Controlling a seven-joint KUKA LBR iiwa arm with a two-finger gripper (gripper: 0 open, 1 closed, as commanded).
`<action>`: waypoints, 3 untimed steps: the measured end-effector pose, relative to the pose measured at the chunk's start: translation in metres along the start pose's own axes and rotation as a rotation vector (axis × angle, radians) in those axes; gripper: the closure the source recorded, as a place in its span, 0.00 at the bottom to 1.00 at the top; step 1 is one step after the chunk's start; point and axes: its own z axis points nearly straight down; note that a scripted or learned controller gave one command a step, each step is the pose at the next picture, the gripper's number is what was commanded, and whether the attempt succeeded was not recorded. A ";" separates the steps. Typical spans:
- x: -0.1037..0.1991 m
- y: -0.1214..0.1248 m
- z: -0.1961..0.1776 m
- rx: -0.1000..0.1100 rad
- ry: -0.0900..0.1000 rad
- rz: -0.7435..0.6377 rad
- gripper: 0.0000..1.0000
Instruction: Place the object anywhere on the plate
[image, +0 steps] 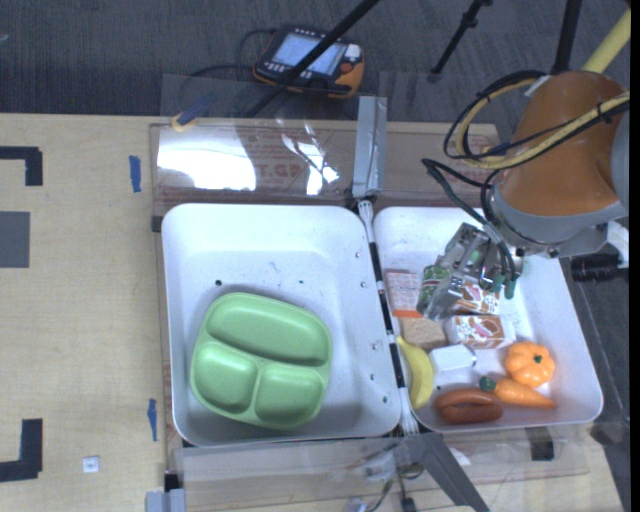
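The green plate (262, 367) lies in the left bin (190, 240). The gripper (452, 285) hangs low over the packets (478, 328) in the right bin (575, 330); if its fingers are open, I cannot tell.

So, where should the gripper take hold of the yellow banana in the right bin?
Grip the yellow banana at its middle from above, with the fingers across its narrow width. It lies flat and curved along the right white bin's left wall, so the wall-side finger has little room.
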 end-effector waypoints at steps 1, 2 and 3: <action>0.038 0.037 0.009 0.002 0.001 -0.015 1.00; 0.076 0.104 0.008 0.000 -0.001 -0.083 1.00; 0.103 0.122 0.003 0.001 0.001 -0.515 1.00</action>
